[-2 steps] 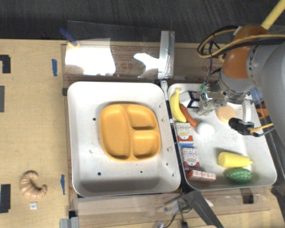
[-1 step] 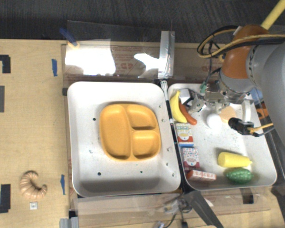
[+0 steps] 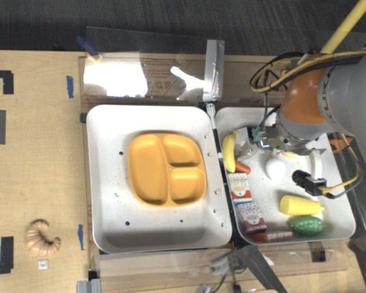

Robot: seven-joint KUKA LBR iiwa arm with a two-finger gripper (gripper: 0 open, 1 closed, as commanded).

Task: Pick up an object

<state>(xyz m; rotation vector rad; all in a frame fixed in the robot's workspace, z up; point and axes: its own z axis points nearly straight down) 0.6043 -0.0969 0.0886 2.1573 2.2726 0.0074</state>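
My gripper (image 3: 260, 139) is low in the back of the right bin (image 3: 344, 221), under the grey wrist with the orange band. It hangs just right of a yellow banana (image 3: 229, 152) and just behind a white egg-shaped object (image 3: 274, 166). A small red piece (image 3: 243, 168) lies below the banana. Along the bin's left side lie a white and red carton (image 3: 240, 188) and a second packet (image 3: 251, 216). A yellow object (image 3: 301, 206) and a green one (image 3: 306, 226) rest at the front right.
The left bin (image 3: 104, 182) holds an orange divided plate (image 3: 166, 168). A tan croissant-shaped toy (image 3: 43, 237) lies on the bench at the left. Cables (image 3: 320, 187) trail from the wrist over the right bin. A clear sheet (image 3: 146, 78) stands behind the bins.
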